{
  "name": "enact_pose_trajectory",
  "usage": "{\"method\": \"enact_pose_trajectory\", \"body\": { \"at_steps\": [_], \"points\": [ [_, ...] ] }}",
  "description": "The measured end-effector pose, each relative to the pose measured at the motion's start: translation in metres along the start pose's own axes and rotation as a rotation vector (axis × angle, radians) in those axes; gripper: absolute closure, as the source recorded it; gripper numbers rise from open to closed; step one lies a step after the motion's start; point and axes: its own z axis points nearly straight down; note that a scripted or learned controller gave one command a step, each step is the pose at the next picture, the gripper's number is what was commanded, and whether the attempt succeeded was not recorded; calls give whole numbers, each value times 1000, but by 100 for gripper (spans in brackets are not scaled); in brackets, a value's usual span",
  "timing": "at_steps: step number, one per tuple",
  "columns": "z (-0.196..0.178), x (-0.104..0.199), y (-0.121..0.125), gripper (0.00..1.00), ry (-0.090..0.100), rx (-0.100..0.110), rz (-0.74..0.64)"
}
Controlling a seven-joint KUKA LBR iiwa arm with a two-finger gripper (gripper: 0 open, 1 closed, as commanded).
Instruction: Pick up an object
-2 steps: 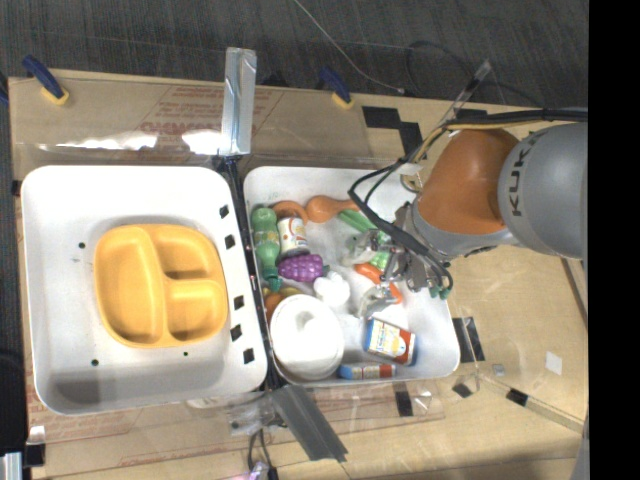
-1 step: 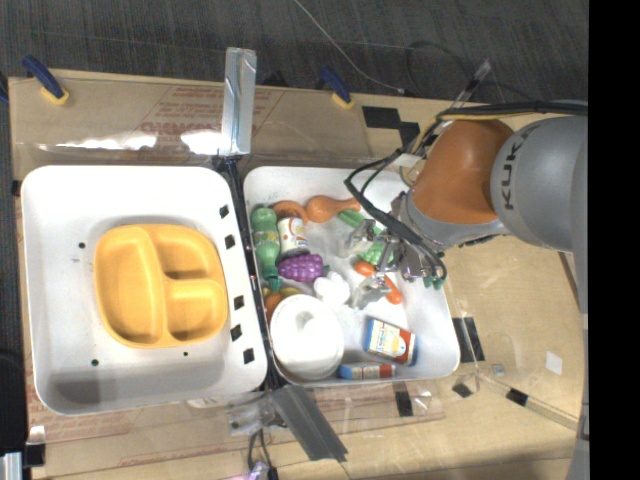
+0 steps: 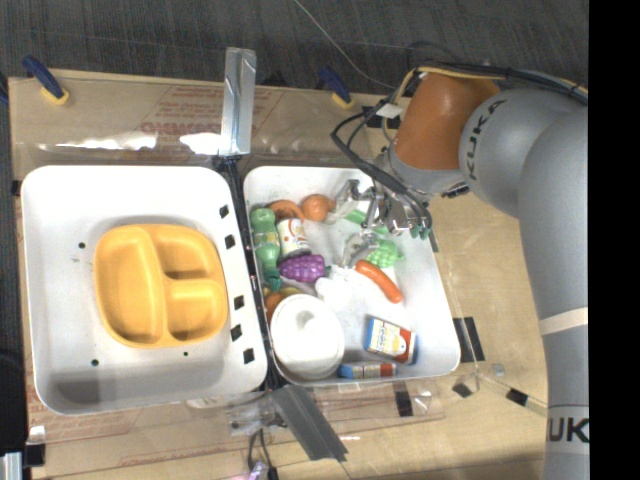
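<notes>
We see the gripper (image 3: 372, 230) low in the right bin (image 3: 440, 303), above a green toy (image 3: 383, 255) beside the carrot (image 3: 380, 280). Jaw state: cannot tell. Nothing visibly lifted; we judge the pick-up remains undone.

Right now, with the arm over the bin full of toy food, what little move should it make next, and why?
Probably straight down a little: the gripper hovers over the right bin, right above the green toy and the orange carrot, with nothing visibly between its fingers.
</notes>
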Motion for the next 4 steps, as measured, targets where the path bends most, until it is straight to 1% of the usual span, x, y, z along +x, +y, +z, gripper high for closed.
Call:
{"method": "enact_pose_trajectory", "body": {
  "at_steps": [1, 2, 3, 4],
  "points": [
    [-13, 66, -11, 0, -24, 1, -144],
    [-3, 28, -12, 0, -28, 4, -306],
    [-1, 79, -9, 0, -24, 1, -329],
    [-1, 79, -9, 0, -24, 1, -330]
  ]
}}
